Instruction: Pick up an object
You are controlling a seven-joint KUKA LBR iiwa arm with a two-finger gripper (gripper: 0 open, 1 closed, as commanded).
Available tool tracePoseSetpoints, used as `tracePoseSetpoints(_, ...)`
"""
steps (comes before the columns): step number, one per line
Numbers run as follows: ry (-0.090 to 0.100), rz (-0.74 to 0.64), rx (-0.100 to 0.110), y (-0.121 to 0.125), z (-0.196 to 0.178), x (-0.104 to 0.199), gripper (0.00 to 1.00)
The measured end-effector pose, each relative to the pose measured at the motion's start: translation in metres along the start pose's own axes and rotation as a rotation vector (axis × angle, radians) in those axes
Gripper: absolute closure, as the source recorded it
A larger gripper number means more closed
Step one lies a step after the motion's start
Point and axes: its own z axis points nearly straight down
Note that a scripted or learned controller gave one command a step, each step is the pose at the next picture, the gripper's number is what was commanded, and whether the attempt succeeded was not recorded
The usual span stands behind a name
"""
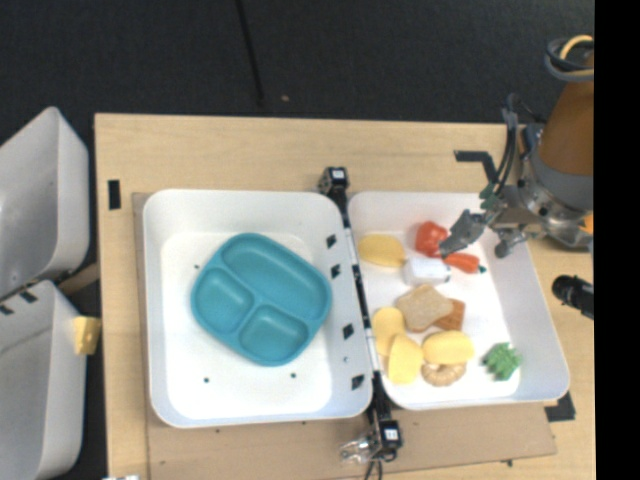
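Reaching in over the far right corner of the right white bin (530, 298), the grey two-finger gripper (462, 234) hangs just above a red toy pepper (431, 236) and a small white block (424, 268). Whether it is open or closed, I cannot tell. A blue plastic tray with three parts (262, 296) lies in the middle of the left white bin (170, 388).
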Motion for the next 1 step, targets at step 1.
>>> tracePoseSetpoints(1, 0.005, 0.005, 0.006, -0.0197, 0.1739, -0.0285, 0.00)
